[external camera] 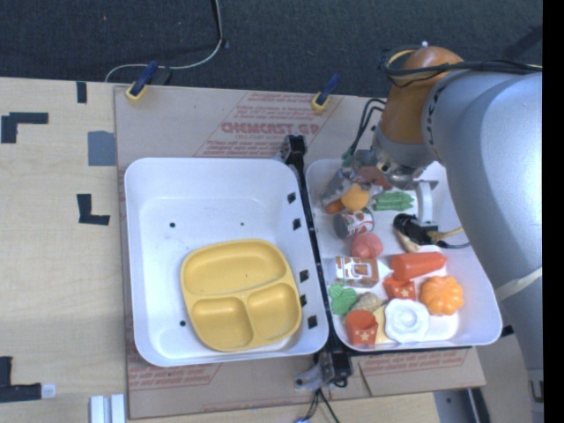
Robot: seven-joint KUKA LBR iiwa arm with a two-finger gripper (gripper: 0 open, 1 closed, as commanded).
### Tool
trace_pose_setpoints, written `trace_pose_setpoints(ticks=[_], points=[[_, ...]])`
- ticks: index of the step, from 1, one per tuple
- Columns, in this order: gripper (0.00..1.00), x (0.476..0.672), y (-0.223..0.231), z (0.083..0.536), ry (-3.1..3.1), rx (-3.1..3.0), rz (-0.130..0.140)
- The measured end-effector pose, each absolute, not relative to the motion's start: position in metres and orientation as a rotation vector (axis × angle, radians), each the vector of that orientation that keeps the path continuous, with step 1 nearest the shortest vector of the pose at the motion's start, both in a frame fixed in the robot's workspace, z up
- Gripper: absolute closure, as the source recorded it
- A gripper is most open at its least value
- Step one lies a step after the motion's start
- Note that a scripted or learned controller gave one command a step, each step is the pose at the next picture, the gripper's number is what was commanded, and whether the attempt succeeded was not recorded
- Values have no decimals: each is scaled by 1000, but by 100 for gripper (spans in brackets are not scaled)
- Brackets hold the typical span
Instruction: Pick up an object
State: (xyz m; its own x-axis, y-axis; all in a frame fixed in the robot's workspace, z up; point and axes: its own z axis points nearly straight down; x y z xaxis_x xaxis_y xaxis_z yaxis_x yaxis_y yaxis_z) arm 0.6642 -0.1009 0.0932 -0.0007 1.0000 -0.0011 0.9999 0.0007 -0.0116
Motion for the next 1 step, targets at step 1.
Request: trace_pose_setpoints(ticks=[1], points=[[100, 639, -28, 190, -2231, -2213, -9]])
